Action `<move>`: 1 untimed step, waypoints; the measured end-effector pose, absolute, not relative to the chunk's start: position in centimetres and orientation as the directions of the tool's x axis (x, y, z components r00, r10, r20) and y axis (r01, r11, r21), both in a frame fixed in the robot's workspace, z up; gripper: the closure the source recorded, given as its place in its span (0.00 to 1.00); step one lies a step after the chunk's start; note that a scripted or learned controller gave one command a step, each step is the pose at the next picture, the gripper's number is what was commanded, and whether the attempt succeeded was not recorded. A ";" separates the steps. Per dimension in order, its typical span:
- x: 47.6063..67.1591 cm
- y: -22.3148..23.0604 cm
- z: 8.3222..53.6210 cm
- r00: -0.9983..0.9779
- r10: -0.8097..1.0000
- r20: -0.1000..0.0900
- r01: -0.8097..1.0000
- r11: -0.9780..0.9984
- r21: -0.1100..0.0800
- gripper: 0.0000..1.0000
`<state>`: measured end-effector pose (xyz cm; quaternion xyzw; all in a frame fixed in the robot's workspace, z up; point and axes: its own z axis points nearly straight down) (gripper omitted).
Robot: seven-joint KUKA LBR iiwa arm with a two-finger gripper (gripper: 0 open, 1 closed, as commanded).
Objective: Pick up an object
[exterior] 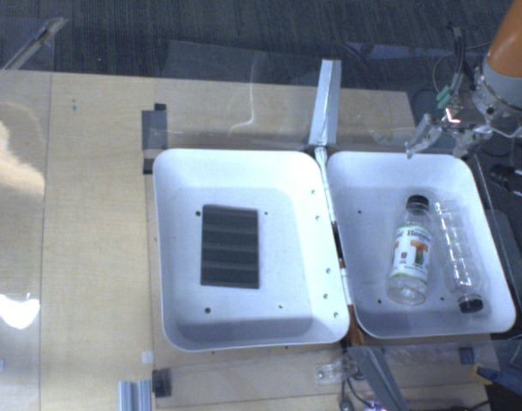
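Two clear bottles, a labelled bottle (411,251) and a plain bottle (458,255), lie side by side along the right bin's (364,187) right edge. The gripper (445,127) hovers over its back edge, grip unreadable.

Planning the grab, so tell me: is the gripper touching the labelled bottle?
Apart. The camera view shows the gripper above the right bin's far rim, bare floor separating it from the labelled bottle.

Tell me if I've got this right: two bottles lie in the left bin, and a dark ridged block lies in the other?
Swapped. The camera view shows the labelled bottle and the clear bottle lying in the right bin; the dark ridged block lies in the left bin.
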<state>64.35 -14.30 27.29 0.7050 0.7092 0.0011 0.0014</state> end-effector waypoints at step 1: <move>62.2 -17.9 15.0 -0.063 0.998 0.000 0.998 0.063 0.003 0.00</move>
